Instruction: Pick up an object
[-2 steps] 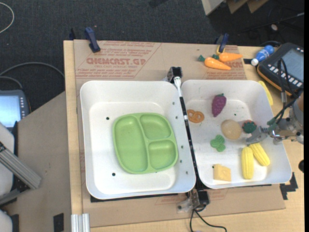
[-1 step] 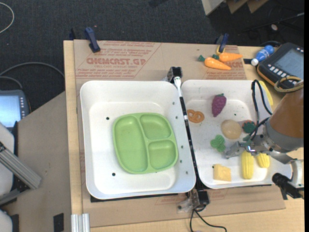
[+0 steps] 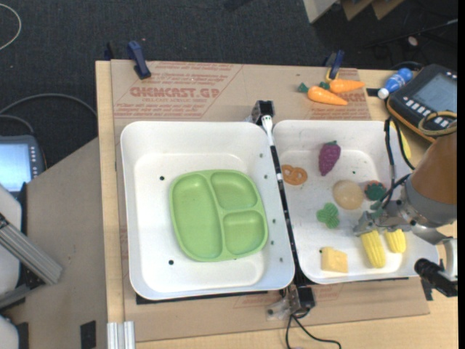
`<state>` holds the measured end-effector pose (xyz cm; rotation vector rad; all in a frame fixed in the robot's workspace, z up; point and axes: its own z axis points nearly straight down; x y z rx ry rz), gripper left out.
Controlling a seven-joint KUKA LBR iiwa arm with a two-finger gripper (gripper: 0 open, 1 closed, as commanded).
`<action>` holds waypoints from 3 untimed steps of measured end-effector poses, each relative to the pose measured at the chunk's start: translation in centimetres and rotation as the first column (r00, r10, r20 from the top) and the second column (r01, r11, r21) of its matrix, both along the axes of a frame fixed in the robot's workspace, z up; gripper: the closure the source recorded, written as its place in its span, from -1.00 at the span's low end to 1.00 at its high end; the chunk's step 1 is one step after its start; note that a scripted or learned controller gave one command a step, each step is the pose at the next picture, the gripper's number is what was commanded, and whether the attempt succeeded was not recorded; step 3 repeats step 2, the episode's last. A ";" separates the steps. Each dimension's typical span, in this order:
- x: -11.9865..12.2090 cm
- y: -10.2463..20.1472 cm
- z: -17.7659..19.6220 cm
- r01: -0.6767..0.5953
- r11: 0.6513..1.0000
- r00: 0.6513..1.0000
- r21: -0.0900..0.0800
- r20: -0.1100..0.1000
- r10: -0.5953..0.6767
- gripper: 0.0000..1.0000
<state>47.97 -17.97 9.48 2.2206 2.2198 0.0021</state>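
The right white bin (image 3: 309,138) holds several toy foods: a purple bunch of grapes (image 3: 329,156), a brown pretzel (image 3: 294,174), a beige round piece (image 3: 348,194), a green broccoli (image 3: 328,215), a dark green piece (image 3: 375,190), a corn cob (image 3: 373,248), a small yellow piece (image 3: 396,240) and a cheese wedge (image 3: 334,260). My gripper (image 3: 371,222) reaches in from the right and hangs low over the bin. It is just above the corn cob and to the right of the beige piece. I see nothing lifted in it.
The left bin (image 3: 145,151) holds a green divided plate (image 3: 218,214). Two toy carrots (image 3: 328,93) lie on the board behind the right bin. A teach pendant (image 3: 430,100) with its cable sits at the far right. Blue clamps (image 3: 138,58) grip the board's back edge.
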 end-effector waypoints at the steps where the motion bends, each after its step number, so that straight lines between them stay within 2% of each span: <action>1: 1.3 6.5 -1.1 -0.006 1.000 1.000 0.004 -0.004 0.006 1.00; 2: 6.8 13.3 9.7 -0.011 1.000 1.000 0.002 0.014 0.011 1.00; 3: 6.8 13.3 9.7 -0.011 1.000 1.000 0.002 0.014 0.011 1.00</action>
